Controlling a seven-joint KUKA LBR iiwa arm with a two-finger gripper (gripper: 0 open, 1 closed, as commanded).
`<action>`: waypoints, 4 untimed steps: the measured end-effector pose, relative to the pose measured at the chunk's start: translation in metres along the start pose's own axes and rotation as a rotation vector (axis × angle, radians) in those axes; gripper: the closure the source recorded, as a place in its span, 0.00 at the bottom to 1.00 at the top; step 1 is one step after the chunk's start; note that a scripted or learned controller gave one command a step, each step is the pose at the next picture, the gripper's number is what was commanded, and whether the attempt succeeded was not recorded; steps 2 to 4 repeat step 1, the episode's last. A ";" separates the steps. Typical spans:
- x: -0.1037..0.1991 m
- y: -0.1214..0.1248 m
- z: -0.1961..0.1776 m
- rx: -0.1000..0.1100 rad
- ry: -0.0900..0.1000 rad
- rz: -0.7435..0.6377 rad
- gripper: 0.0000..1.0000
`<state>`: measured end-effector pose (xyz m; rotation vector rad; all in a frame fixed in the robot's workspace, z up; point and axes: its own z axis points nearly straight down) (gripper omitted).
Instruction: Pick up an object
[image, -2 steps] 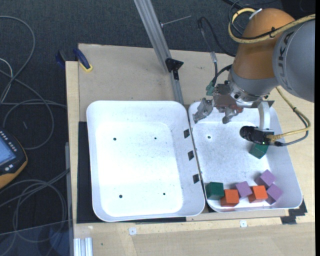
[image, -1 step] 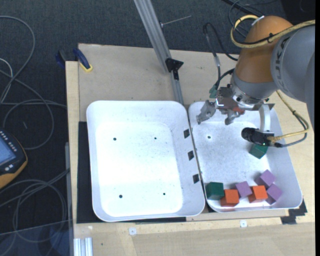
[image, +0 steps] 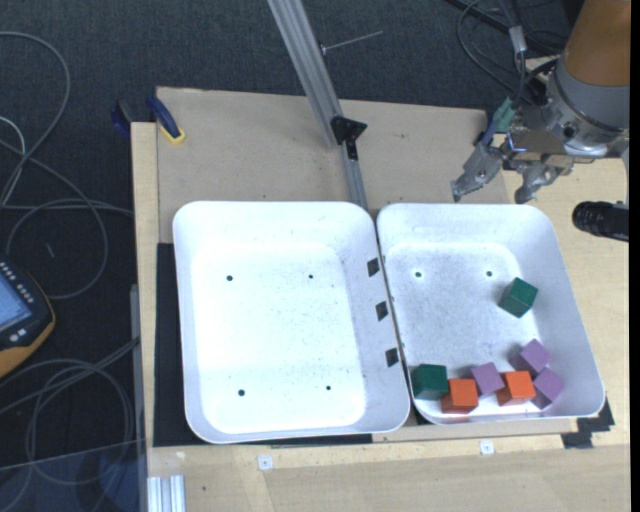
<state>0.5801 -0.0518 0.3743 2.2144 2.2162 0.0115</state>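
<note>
My gripper (image: 498, 184) hangs above the far rim of the right bin (image: 470, 215), fingers spread open with nothing between them. In that bin a green block (image: 518, 297) lies alone near the right wall, well below and slightly right of the gripper. Along the near wall sit another green block (image: 430, 380), two orange blocks (image: 461, 394) (image: 518, 385) and three purple blocks (image: 487, 377) (image: 534, 355) (image: 548, 384), packed close together.
The left bin (image: 190, 300) adjoins the right one, with black clips (image: 380, 310) on the shared edge. A slanted metal pole (image: 320, 90) crosses the back of the bench. A blue and yellow tool (image: 166, 120) lies at the bench's far left corner.
</note>
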 end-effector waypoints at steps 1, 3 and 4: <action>-0.044 -0.063 0.046 0.019 0.001 0.007 0.00; -0.044 -0.063 0.046 0.019 0.001 0.007 0.00; -0.044 -0.063 0.046 0.019 0.001 0.007 0.00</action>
